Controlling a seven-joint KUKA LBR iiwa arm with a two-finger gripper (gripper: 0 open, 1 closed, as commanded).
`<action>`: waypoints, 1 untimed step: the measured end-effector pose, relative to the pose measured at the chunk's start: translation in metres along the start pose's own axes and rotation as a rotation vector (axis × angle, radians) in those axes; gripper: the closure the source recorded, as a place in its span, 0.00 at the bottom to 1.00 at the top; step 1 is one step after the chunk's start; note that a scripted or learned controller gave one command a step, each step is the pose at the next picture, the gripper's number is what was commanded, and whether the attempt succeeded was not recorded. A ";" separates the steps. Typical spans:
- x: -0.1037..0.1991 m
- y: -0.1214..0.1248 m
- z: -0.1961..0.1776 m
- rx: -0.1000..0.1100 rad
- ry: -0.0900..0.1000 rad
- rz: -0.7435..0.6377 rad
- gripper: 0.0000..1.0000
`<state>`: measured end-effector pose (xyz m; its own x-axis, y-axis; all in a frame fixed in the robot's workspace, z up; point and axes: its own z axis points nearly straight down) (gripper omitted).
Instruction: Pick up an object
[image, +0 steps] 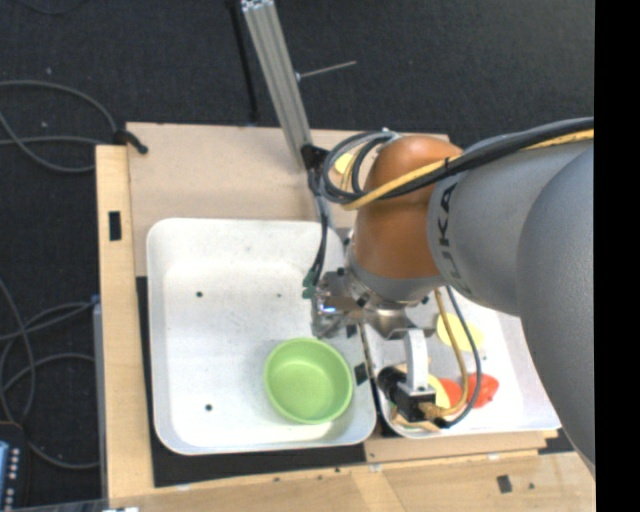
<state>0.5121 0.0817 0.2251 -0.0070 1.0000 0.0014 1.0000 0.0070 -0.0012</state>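
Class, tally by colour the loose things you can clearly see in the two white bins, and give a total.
Green: 1, the bowl in the left bin.
Orange-red: 1, a small object in the right bin.
Total: 2; the arm covers much of the right bin.

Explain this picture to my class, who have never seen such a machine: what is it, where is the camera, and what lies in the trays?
The big grey shape with the orange band is a robot arm, reaching in from the right. One fixed camera looks down on the bench at a slant. Two shallow white bins stand side by side. The left bin holds a green bowl. The right bin is mostly hidden by the arm, and an orange-red thing shows in it. The gripper hangs near the edge between the bins, just above the bowl. I can see nothing held in it.
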 end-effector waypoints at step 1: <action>-0.002 0.001 0.000 -0.001 0.001 0.004 0.00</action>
